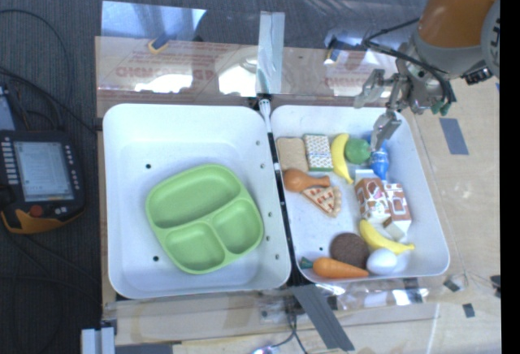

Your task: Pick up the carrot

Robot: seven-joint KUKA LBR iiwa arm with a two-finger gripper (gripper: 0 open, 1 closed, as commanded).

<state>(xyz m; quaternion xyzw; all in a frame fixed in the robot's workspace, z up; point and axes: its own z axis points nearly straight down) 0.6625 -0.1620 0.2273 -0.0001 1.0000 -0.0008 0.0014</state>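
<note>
- Carrot (340, 268): orange, tapered, lying on its side at the near edge of the right bin (431, 214), thick end left, tip pointing right.
- Touching or just beside: a brown round piece (349, 248) on the far side, a white egg (383, 261) to the right, a banana (382, 238) beyond that.
- Left bin (130, 141): holding a green divided plate (205, 217).
- Gripper (385, 131): hanging over the far right part of the right bin, well apart from the carrot, just above a blue item (379, 161); open or clenched, cannot tell.
- Arm (459, 7): reaching in from the far right, orange band up top.
</note>
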